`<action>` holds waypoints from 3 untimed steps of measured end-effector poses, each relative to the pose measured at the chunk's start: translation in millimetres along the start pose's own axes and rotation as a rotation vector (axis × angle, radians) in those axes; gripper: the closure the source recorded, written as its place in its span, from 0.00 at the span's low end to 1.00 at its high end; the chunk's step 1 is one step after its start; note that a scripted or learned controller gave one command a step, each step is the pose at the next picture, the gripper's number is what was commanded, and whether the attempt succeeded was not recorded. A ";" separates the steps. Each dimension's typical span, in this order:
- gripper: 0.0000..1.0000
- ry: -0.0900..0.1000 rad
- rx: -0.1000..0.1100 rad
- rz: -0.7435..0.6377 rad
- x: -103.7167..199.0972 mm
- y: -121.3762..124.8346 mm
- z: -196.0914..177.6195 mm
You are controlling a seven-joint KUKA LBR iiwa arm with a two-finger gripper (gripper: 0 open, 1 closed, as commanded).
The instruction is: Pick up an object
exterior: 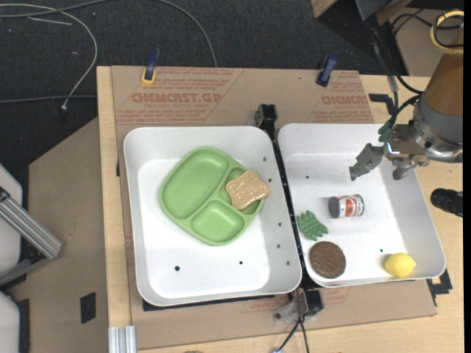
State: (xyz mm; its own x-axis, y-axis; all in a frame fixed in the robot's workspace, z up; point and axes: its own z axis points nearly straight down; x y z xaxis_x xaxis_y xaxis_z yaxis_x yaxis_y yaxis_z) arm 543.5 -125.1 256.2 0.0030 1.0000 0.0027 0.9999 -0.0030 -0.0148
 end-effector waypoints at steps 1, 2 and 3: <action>0.00 -0.002 -0.013 -0.003 0.3 2.1 -6.9; 0.00 0.000 -0.009 -0.003 -3.6 7.7 38.0; 0.00 -0.001 -0.011 -0.003 2.1 8.7 79.9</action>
State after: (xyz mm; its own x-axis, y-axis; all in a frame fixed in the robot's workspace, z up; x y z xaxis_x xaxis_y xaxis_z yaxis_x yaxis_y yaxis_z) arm 551.0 -122.8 176.2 -0.0004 1.0000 0.0019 1.0000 0.0004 -0.0039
